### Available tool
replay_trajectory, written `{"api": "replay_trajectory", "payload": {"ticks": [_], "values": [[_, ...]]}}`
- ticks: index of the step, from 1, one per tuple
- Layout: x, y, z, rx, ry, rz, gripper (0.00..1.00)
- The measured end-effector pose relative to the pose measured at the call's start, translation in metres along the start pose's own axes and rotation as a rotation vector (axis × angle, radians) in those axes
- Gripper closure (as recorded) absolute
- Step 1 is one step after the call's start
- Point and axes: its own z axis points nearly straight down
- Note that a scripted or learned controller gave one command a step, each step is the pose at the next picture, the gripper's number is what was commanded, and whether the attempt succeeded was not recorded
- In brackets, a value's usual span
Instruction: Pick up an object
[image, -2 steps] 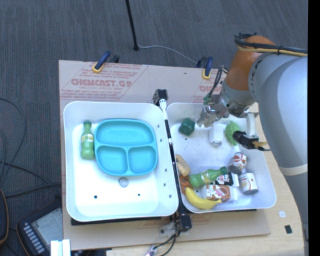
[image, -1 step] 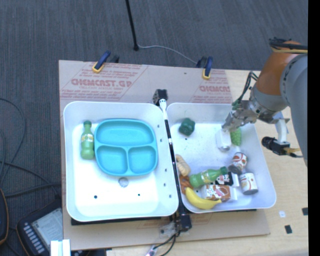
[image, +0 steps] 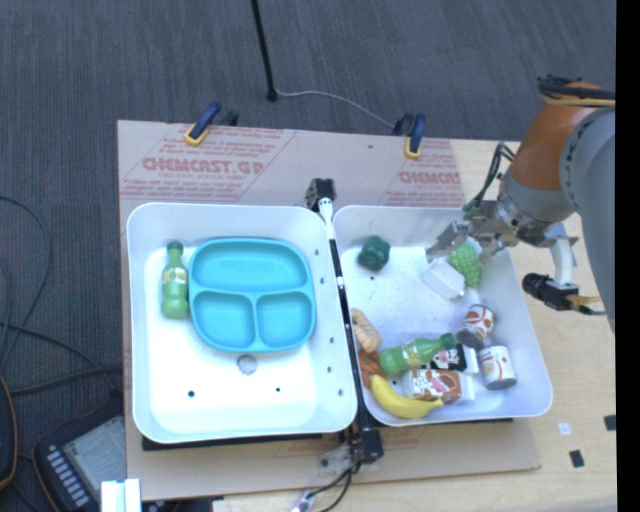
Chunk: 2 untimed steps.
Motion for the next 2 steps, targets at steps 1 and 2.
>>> {"api": "replay_trajectory", "payload": {"ticks": [1,2], "values": [[0.033,-0.042,0.043,-0.004,-0.003,0.001,0.0],[0.056,-0.14,0.042,-0.01,-0.006,0.003,0.0]]}}
